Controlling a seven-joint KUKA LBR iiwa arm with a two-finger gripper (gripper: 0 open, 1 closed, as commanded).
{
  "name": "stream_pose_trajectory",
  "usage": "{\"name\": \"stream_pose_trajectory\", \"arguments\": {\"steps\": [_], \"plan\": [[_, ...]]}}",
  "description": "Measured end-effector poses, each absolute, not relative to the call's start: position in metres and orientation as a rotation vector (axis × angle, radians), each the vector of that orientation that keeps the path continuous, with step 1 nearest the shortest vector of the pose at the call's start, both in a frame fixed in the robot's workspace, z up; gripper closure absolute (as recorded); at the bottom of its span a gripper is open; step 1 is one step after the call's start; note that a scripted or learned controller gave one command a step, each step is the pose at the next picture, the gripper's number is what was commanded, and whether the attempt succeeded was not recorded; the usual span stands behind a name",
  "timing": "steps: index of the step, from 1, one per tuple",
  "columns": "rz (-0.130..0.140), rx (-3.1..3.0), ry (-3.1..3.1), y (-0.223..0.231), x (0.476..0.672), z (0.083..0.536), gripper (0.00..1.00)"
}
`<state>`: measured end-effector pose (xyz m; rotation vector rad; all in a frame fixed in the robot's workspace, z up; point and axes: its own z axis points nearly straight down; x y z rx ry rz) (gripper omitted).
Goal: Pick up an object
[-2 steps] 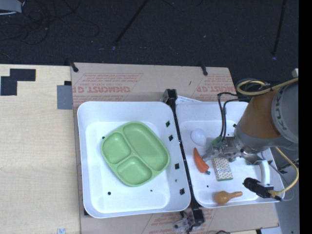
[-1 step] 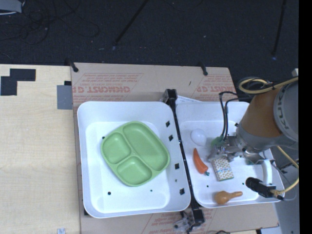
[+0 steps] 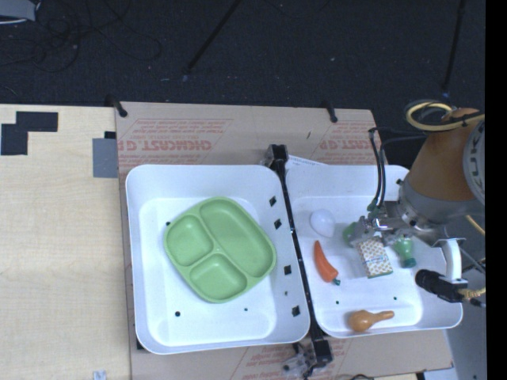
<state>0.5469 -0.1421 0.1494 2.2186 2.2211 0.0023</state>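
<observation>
- The arm (image 3: 444,172) comes in from the right edge of the frame, its orange band in the upper right, and bends down over the right bin (image 3: 348,182).
- The gripper (image 3: 379,229) sits low in the right bin's middle, right of centre of the frame.
- How the gripper stands cannot be told from this view, nor whether it grasps anything.
- A small patterned box (image 3: 375,258) lies tilted just below the gripper; whether the two touch is unclear.
- Green pieces (image 3: 405,252) show on either side of the gripper, one at its left and one at its lower right, too small to name.
- A white ball (image 3: 322,222) lies left of the gripper, near the bin's left wall.
- A carrot (image 3: 325,261) lies just below the ball, orange with a green tip pointing down and right.
- A tan pear-shaped toy (image 3: 367,319) rests near the right bin's lower edge, well apart from the gripper.
- The left bin (image 3: 150,275) holds a green divided plate (image 3: 219,248) with three compartments, set at a slant in its middle.
- Both bins stand on a sheet of cardboard (image 3: 198,137) with red print.
</observation>
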Motion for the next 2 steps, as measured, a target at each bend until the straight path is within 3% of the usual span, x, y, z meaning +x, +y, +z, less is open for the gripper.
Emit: {"name": "stream_pose_trajectory", "arguments": {"steps": [1, 2], "plan": [[0.003, 2.218, 2.221, -0.143, 0.548, 0.202, 1.0], [-0.001, 2.221, 2.228, -0.095, 0.543, 0.199, 1.0]]}}
